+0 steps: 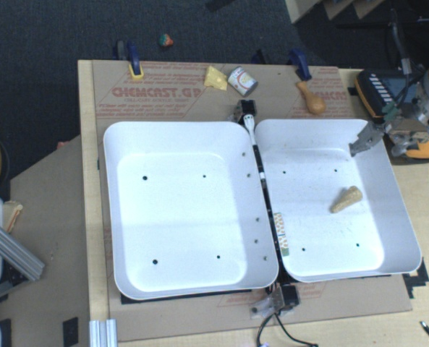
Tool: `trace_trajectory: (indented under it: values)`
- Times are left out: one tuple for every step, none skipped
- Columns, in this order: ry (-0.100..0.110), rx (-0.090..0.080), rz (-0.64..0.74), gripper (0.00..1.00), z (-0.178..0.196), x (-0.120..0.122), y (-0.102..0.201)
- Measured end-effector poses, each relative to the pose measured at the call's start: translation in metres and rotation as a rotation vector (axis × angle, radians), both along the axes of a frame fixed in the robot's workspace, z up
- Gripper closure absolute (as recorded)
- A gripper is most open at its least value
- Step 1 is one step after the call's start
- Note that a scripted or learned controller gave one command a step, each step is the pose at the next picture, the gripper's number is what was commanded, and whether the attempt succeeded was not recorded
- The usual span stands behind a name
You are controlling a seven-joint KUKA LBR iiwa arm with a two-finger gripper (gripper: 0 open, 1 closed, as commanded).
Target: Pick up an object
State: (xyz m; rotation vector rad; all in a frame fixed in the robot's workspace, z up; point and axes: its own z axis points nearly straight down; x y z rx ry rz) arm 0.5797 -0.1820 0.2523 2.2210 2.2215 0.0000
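A small tan, cone-shaped object [346,199] lies on the floor of the right bin [388,255], a little right of its middle. My gripper [364,140] comes in from the right edge and hovers over the bin's far right corner, above and to the right of the tan object and apart from it. Nothing shows in its grasp. The left bin [120,215] has only a bare white floor.
On the board behind the bins lie a yellow piece [215,78], a small can [241,81] and a wooden-handled item [312,98]. Blue clamps [134,58] [297,62] hold the board's far edge. A black-tipped tool [247,113] rests at the seam between the bins.
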Motion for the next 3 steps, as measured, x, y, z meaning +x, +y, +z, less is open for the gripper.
trace_trajectory:
  values:
    - [0.010,0.004,-0.001,0.00,-0.086,-0.005,0.003]
    - [0.008,0.004,0.001,0.00,-0.173,-0.002,0.014]
    - [-0.002,-0.001,-0.001,1.00,-0.157,0.000,0.012]
